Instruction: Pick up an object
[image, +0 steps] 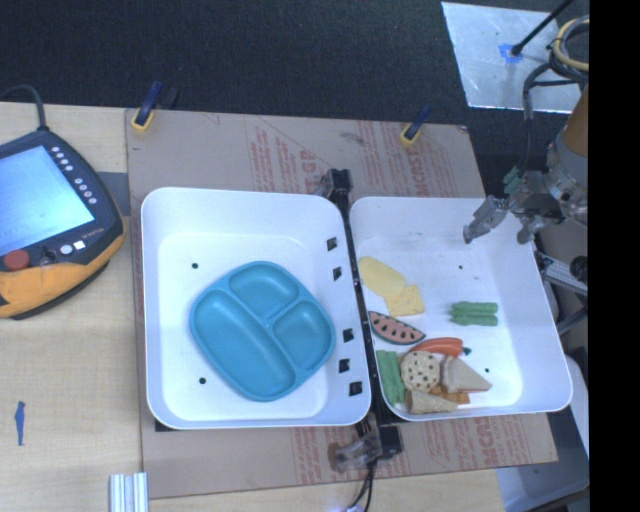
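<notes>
Seen from above at a slant: two shallow white plastic bins side by side on a cardboard-covered bench.

Left white bin (165, 300), centre-left of frame, holding a blue moulded plate with three compartments (262, 328), lying flat.

Right white bin (520, 300), centre-right, holding toy food, mostly clustered at its lower left: pale yellow cheese-like wedges (390, 285), a watermelon slice (395, 328), a red pepper-like piece (438, 347), a chocolate-chip cookie (421, 371), a bread-like triangle (464, 378). Apart from the cluster, towards the right wall, a small green ridged piece, perhaps beans or a pickle (473, 314).

At the far left edge, a grey and orange handheld controller with a screen (45, 225).

At the upper right of the right bin, the grey two-finger gripper (505, 225), fingers spread apart and nothing between them, poised above the bin's bare upper corner, well apart from every toy.

Judged progress: early. Nothing grasped or lifted; choosing a piece, descending, closing and raising all left to do. Green piece likely the easiest target, lying alone, though blur hides its exact shape.
</notes>
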